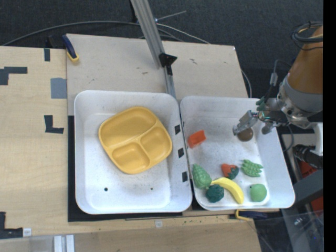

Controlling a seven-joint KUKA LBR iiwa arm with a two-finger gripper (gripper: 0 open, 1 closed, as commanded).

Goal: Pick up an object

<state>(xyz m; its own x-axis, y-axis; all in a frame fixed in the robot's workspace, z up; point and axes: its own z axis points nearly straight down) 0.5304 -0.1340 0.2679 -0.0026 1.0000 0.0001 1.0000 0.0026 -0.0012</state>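
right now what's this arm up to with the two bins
The arm has its pincer low over the right bin, at a small brown object near the bin's far right side. Whether it grips that object is unclear. An orange block, toy vegetables, a banana and a green ball lie loose there. A yellow divided plate sits in the left bin.

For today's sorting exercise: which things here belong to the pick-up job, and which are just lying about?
Part of the job: gripper, brown object beneath it, orange block, banana, green ball, right bin.

Just lying about: yellow divided plate, left bin, blue-handled tool.
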